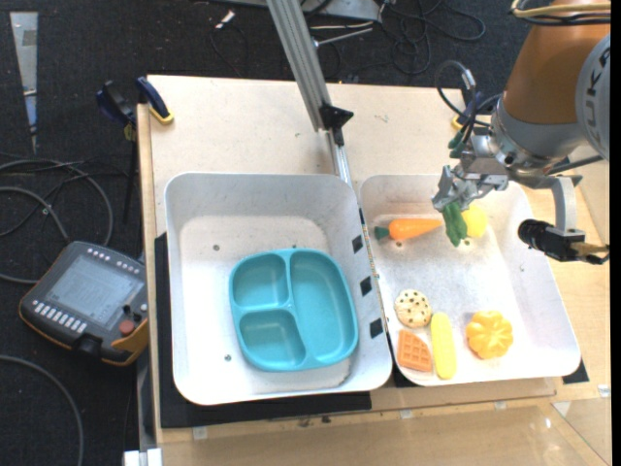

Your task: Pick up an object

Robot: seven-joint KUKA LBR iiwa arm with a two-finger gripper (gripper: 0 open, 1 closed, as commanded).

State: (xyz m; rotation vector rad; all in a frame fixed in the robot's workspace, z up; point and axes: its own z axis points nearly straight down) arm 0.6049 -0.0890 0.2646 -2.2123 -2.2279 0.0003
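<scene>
Arm enters from the right, orange band above the wrist, and reaches down over the far part of the right bin. Claw sits low above a green and yellow toy, apparently a corn cob, with its fingers close over the green end. Contact looks likely, but whether the toy is actually pinched between the fingers cannot be told from this angle; how far the fingers are spread cannot be told either.

Right bin contents:
- toy carrot, lying flat, just left of the corn cob, green stub pointing left
- chocolate-chip cookie, near the left wall
- waffle piece, just in front of the cookie
- pale yellow stick-shaped piece, touching or nearly touching the waffle on its right
- yellow-orange lumpy toy, front right, apart from the rest

Left bin holds a teal three-compartment tray, lying flat near its centre.

Both bins rest side by side on the pale surface. A slanted metal rail crosses the far side. A teach pendant lies on the floor to the left
</scene>
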